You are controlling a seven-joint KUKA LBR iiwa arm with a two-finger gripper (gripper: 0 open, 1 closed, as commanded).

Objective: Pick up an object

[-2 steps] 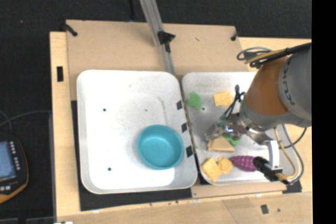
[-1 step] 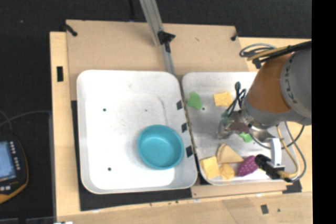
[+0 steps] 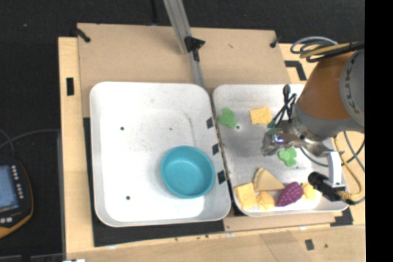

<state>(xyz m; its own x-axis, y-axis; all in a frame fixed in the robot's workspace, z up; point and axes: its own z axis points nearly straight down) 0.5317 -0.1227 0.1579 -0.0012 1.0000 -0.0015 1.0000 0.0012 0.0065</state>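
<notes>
Gripper [image 3: 274,142] sits low in the right bin [image 3: 245,95], just beside a green piece [image 3: 287,157]. Finger state cannot be determined (wrist obscures them). Nothing visibly lifted; the pick remains outstanding.

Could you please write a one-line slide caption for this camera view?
KUKA gripper low in the right bin among toy foods, beside a green piece; blue bowl in the left bin.

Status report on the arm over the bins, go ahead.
Gripper low in right bin, nothing seen held. Green piece beside it, not lifted. Toy food heaped at near edge; blue bowl in left bin.
</notes>
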